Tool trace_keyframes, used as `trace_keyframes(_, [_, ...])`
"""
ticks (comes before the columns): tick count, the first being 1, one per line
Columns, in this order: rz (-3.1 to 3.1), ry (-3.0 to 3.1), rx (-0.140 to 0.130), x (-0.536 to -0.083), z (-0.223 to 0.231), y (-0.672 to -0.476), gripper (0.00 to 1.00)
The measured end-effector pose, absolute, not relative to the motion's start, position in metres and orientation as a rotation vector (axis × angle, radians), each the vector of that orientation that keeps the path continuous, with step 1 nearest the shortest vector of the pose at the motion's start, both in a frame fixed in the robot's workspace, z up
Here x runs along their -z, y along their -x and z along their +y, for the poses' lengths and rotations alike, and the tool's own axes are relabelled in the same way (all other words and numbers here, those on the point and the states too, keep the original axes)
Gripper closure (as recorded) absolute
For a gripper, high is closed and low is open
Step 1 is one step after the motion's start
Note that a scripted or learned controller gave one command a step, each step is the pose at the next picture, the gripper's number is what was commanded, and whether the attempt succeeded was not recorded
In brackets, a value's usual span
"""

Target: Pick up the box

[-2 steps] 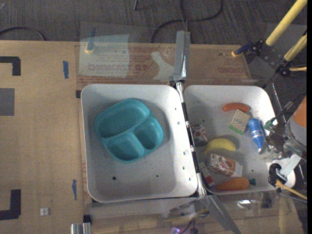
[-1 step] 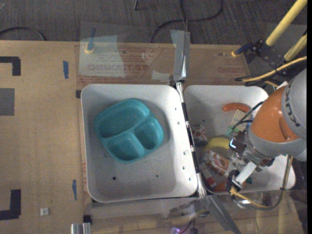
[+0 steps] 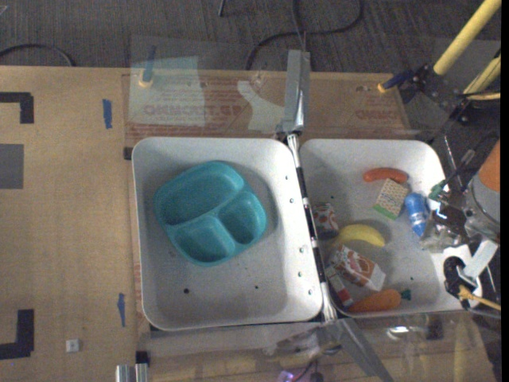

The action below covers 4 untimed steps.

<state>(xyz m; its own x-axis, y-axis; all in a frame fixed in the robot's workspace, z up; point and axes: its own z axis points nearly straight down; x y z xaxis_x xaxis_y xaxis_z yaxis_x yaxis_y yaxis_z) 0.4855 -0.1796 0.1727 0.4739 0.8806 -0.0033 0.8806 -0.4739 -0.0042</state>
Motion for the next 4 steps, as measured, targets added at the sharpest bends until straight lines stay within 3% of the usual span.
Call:
trace_keyframes(1, [-1.61,2.695,-0.008,-0.173,-0.179,-0.485,0.0])
trace_keyframes(2, [-1.769,2.603,0.002,-0.087,-0.102,-0.519,0.0])
trace_keyframes(3, [-1.637,2.69,0.014,-0.087,-0.12,-0.484,0.0])
trace_keyframes(4, [-1.635,2.69,0.014,-0.087,-0.12,-0.484,0.0])
